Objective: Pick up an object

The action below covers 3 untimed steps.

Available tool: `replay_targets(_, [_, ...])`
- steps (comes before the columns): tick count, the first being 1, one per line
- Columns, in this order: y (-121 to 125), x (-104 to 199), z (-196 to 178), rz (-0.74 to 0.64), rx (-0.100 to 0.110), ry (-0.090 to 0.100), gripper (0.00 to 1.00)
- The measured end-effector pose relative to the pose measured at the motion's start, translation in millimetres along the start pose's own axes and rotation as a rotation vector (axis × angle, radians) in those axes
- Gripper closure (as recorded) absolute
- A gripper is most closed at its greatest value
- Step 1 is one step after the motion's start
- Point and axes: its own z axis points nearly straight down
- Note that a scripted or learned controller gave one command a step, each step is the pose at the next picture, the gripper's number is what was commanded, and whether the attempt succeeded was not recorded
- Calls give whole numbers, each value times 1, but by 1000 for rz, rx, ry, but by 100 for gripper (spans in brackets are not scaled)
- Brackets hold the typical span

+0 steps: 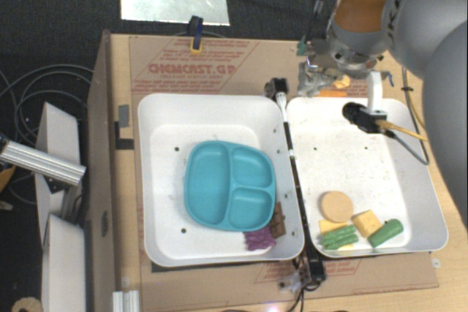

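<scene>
My gripper (pixel 313 81) hangs over the far left corner of the right bin (pixel 420 179), under the orange band of the arm. A small orange piece (pixel 336 90) lies at the bin's far edge, just right of the gripper. Near the bin's front edge sit a tan round disc (pixel 336 205), a yellow block (pixel 366 221) and two green pieces (pixel 338 236) (pixel 385 231), all far from the gripper. In the left bin (pixel 164 120) lie a blue divided plate (pixel 229 185), a purple piece (pixel 257 238) and a brown piece (pixel 278 221).
A black part on a white bracket (pixel 360 116) sticks out from the arm over the right bin's far side, with a thin rod running right. The divider (pixel 289 150) separates the bins. Cables lie on the floor at left.
</scene>
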Motion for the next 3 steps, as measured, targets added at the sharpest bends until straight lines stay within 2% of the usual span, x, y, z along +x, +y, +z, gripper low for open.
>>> replay_targets(1, [-6,72,28,-14,7,5,100])
replay_targets(2, [-1,28,44,-2,6,1,100])
replay_targets(3, [9,107,67,-14,6,5,100])
